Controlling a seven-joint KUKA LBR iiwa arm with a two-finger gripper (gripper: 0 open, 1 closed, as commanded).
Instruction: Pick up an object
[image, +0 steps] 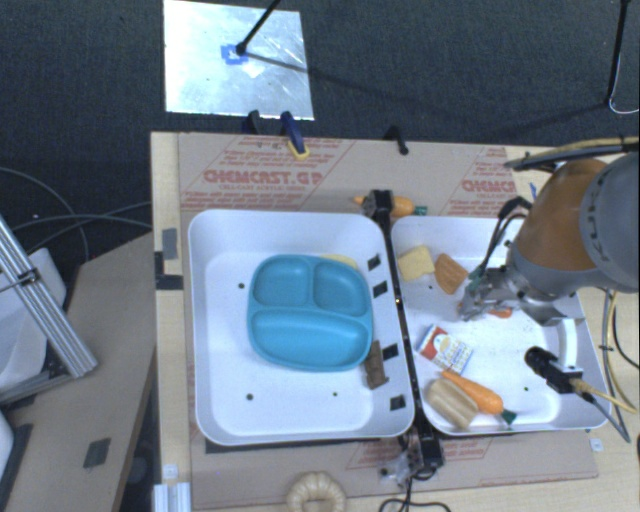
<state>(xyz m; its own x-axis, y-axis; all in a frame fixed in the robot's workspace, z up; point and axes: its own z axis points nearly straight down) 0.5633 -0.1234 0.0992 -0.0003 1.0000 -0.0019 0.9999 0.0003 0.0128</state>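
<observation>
The gripper is down in the right bin, near its middle; whether it is closed on anything cannot be told. Just beside it lies a small red thing, too small to name. Toward the bin's far left corner a pale yellow wedge and a brown piece lie side by side. Nearer the front is a small packet with a red-and-white label whose print is too small to read, then a carrot against a bread roll. The left bin holds a blue divided plate and a brown scrap by its right wall. The board under both bins reads "CHEMCAST GP" in red.
</observation>
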